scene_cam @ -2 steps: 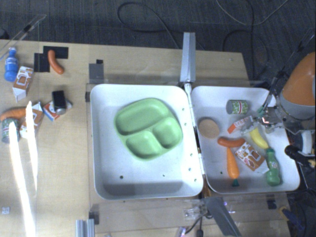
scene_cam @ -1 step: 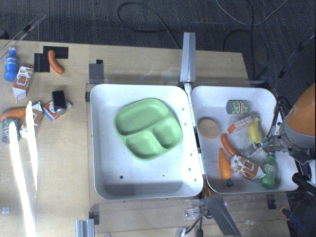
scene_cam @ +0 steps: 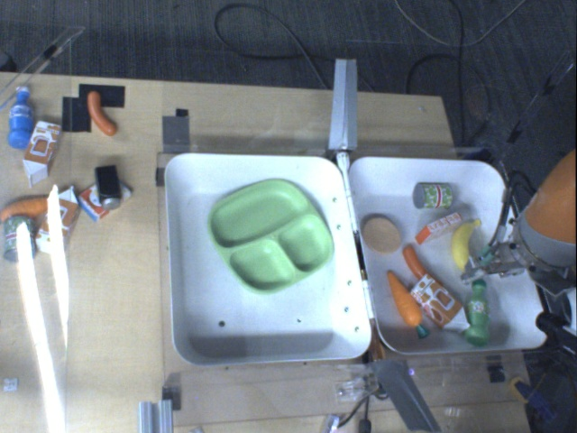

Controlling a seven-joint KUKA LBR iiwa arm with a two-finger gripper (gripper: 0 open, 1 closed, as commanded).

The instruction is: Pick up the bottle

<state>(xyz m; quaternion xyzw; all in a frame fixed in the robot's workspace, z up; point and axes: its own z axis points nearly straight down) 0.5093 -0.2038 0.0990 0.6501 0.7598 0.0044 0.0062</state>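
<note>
The green bottle lies unlifted at the right bin's five o'clock; the end effector hovers above, its opening indiscernible.

Green bottle lying in right bin

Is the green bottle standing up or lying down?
Lying down. The green bottle lies flat along the right bin's floor, just below the hand.

Your arm reaches in from the right, its orange band above the right bin's far right rim. The gripper hangs low over that bin's right side, pointing leftward into it.
</note>
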